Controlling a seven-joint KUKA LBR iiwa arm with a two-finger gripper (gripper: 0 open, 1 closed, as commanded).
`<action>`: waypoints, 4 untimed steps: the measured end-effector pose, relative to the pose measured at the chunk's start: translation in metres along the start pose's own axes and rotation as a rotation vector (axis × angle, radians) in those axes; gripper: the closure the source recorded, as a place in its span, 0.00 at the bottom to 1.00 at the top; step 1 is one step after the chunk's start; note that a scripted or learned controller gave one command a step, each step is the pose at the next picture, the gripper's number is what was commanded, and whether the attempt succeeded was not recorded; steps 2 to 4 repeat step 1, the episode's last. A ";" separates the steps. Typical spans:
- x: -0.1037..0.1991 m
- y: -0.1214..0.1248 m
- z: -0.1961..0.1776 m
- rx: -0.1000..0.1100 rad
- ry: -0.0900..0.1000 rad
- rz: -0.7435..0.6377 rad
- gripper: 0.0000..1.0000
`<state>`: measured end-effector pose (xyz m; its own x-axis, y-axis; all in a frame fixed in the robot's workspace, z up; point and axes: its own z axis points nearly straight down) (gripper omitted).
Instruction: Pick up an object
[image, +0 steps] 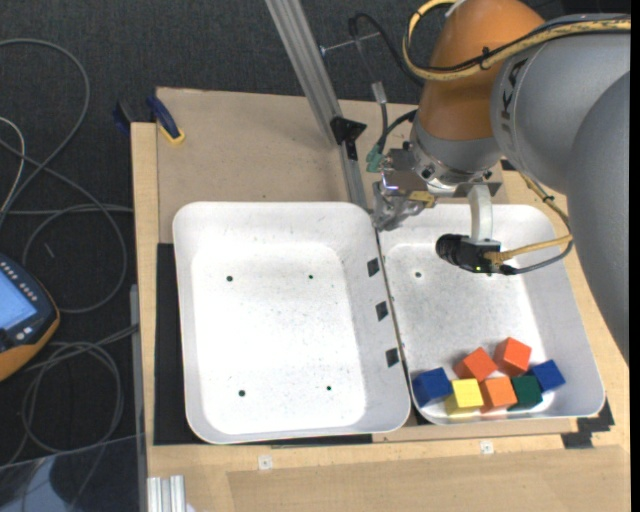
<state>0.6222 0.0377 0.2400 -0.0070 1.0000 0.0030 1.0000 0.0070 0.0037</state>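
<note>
Camera view, near edge first: blocks are sitting bunched in the right bin's (570, 300) front corner, touching each other — blue block (431, 384), yellow block (466, 394), two orange blocks (479, 363), a red-orange block (516, 353), green block (526, 388) and a second blue one (548, 375). They are looking small, rigid and light, probably smooth-sided, so a pinch across two flat opposite faces should be working; the outer blue block on the left is offering the freest sides, the rest are crowding each other. Left bin (200, 300) is lying alongside on the table (250, 130). Farther back the hand (403, 208) is hanging over the divider at the bins' far end, well apart from the blocks, carrying nothing; can't tell whether it is wide or narrow. Pick not yet started, by my read.
</note>
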 end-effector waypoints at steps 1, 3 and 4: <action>0.050 0.006 0.010 0.002 -0.001 0.001 1.00; 0.050 0.006 0.010 0.002 -0.001 0.001 1.00; 0.050 0.006 0.010 0.002 -0.001 0.001 1.00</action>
